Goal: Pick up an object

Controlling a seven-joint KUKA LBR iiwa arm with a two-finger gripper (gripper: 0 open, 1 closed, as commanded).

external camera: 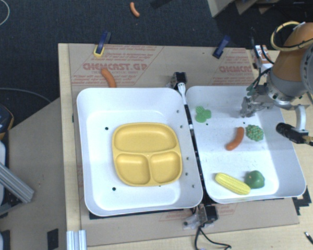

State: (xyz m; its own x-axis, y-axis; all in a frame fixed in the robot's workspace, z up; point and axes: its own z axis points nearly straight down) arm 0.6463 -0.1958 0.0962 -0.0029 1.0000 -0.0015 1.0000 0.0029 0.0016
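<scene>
From the fixed camera above the bench I see my work laid out in two shallow white bins side by side. The left bin (pixel 88 139) carries a yellow divided tray (pixel 146 153), lying flat in the middle with its compartments bare, which I take to be a place for dropping things off. The right bin (pixel 287 165) holds what I might pick: a light green lump (pixel 202 114) near the divider, an orange sausage (pixel 235 138) lying at a slant in the middle, a broccoli floret (pixel 255 133) just beside its upper end, and near the front edge a corn cob (pixel 232 183) with a green pepper (pixel 255 179) just beside it. They are scattered loosely, well apart for the most part, so I judge most of them reachable from above. My gripper (pixel 249 107) hangs over the back of the right bin, above and behind the sausage and broccoli, touching none of them; whether my jaws are apart or together I cannot tell from here. My arm comes in from the right, wrist bent downward, orange band high near the frame's edge.
</scene>
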